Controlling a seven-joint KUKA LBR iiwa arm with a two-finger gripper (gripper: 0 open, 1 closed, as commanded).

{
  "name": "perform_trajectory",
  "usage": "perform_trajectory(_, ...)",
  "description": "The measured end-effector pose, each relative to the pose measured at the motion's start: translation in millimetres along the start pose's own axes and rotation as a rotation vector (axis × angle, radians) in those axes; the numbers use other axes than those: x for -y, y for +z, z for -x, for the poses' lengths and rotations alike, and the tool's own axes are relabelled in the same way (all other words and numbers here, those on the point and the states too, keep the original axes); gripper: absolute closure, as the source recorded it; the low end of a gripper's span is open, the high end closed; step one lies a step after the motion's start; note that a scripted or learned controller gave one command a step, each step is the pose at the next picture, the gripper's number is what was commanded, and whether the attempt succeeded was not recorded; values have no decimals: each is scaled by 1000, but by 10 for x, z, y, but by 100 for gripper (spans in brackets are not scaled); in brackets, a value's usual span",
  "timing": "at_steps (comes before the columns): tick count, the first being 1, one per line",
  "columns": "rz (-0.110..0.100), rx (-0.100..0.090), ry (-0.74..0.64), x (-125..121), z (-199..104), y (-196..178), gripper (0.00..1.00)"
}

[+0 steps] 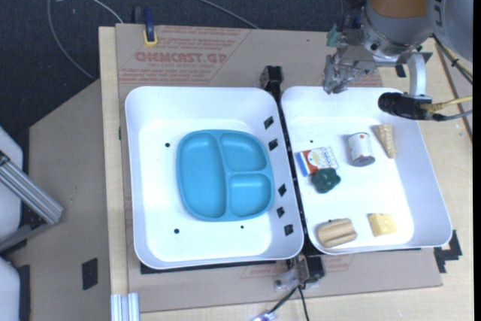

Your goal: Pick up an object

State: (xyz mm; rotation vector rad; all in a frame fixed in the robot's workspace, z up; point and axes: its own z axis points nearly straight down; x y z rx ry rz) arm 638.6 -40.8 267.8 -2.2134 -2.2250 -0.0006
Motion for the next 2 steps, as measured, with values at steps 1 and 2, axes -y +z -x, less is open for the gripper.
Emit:
perform_trajectory(1,-2,-1,-1,-1,-625,136,100)
perform_trajectory(2,0,0,-1,-25,-1176,220,100)
